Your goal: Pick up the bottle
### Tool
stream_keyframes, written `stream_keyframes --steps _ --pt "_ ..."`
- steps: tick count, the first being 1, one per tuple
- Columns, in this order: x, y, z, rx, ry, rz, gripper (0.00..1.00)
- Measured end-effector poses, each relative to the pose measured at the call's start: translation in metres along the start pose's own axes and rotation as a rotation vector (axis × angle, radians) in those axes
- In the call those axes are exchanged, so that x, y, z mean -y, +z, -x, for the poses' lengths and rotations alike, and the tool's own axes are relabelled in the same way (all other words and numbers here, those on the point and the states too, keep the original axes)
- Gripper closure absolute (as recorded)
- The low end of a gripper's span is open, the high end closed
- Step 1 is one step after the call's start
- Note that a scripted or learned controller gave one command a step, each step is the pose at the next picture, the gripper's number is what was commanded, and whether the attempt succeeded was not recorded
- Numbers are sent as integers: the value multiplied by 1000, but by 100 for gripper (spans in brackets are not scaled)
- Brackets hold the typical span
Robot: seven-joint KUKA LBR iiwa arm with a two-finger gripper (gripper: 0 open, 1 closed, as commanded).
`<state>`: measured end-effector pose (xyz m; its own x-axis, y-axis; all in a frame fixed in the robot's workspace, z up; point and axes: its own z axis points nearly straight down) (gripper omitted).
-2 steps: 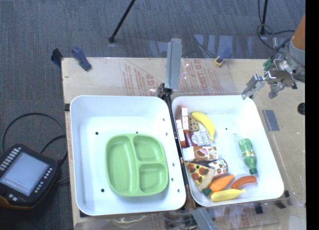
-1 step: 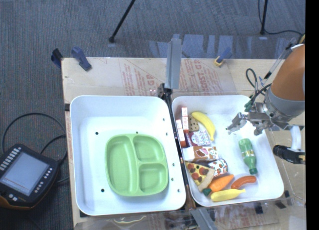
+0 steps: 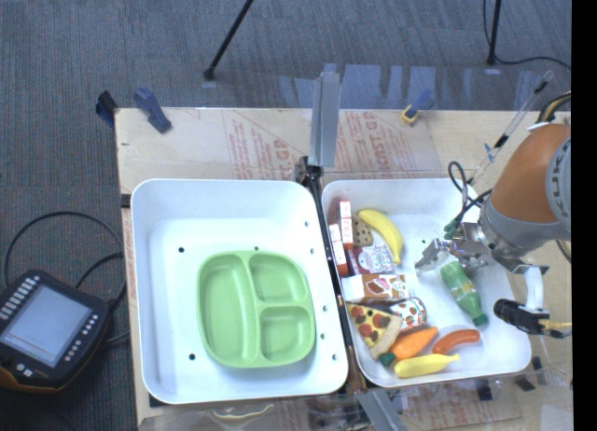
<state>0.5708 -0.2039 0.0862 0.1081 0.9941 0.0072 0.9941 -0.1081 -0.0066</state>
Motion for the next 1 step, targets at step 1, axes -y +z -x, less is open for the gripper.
stream_keyframes --steps 1 --pt "-28 -1 -27 5 -46 5 0"
